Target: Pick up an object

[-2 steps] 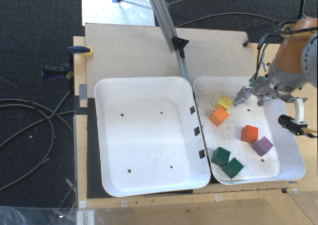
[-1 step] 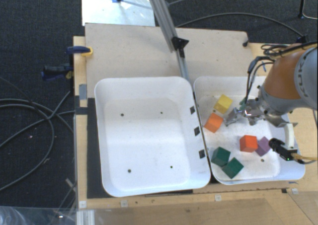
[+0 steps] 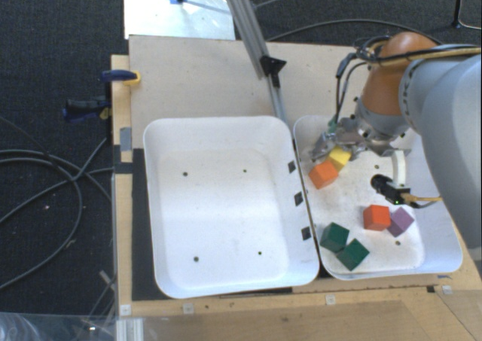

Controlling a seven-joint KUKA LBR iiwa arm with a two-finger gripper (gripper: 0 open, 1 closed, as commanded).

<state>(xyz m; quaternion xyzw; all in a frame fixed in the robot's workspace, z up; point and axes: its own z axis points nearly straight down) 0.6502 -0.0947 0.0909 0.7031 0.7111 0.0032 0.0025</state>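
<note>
1. At the far left of the frame, on dark carpet, black cables [image 3: 45, 181] loop across the floor, and a blue clamp with a yellow tip [image 3: 113, 77] grips the upper left corner of the bench [image 3: 196, 76].
2. The left bin [image 3: 162, 144] fills the centre-left of the frame; its white floor shows a few small dark dots.
3. A grey metal pole [image 3: 245, 12] slants down from the top centre and ends at a black bracket just above the seam between the two bins.
4. The right bin [image 3: 444, 257] sits touching the left one, at lower right of centre.
5. In its upper left part an orange block [image 3: 324, 174] lies just beside a yellow block [image 3: 340, 157], the yellow one above and to the right of it.
6. The gripper [image 3: 329, 146] hangs directly over these two blocks, its tip at the yellow block; whether its fingers are apart or together cannot be told, and no block is clearly seen between them.
7. Near the bin's lower edge two dark green blocks [image 3: 343, 245] lie close together.
8. To their upper right a red-orange block [image 3: 376, 217] touches a purple block [image 3: 401, 221].
9. The grey arm [image 3: 444, 106] with its orange band [image 3: 392, 76] occupies the right of the frame.
</note>
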